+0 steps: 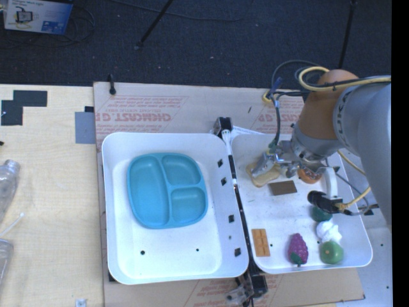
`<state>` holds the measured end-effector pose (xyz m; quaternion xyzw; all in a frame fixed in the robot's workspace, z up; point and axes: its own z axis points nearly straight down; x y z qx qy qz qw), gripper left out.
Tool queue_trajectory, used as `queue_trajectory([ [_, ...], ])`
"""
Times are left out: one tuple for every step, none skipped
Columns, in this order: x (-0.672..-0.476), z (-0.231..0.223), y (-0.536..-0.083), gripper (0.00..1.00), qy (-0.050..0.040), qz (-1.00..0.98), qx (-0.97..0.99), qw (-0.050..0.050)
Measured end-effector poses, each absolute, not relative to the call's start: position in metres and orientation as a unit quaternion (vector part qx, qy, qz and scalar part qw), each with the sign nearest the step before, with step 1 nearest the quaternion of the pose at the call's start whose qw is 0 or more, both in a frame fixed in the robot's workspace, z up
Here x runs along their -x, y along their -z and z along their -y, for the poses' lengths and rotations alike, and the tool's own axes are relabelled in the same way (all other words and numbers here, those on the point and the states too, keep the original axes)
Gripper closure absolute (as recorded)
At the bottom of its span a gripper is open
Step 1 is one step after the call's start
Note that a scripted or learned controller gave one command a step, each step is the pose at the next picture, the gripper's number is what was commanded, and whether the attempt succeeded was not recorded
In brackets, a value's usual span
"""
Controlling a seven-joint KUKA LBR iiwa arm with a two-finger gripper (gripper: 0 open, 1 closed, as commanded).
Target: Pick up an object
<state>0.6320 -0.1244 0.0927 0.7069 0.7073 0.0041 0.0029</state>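
Even, soft overhead light; the white bins (167,261) glare mildly, shadows beneath them stay faint, detail slightly grainy.

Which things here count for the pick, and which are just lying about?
For the pick: gripper, tan piece below it, brown card, orange block, grapes, green fruit.
Lying about: blue tray, bottle, box.

a robotics lab: white bins (112,171) taped to cardboard (160,110) on a bench, tripod legs (160,11) on dark carpet.
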Motion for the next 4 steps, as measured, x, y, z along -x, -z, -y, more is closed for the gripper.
queue_trajectory([
  [-0.647, 0.113, -0.092, 0.0, -0.001, -0.707, -0.707, 0.002],
  [-0.647, 0.094, -0.092, 0.0, -0.0013, -0.707, -0.707, 0.004],
  [-0.647, 0.092, -0.092, 0.0, -0.0013, -0.707, -0.707, 0.004],
  [-0.603, 0.134, -0.093, 0.0, -0.0037, -0.707, -0.707, 0.004],
])
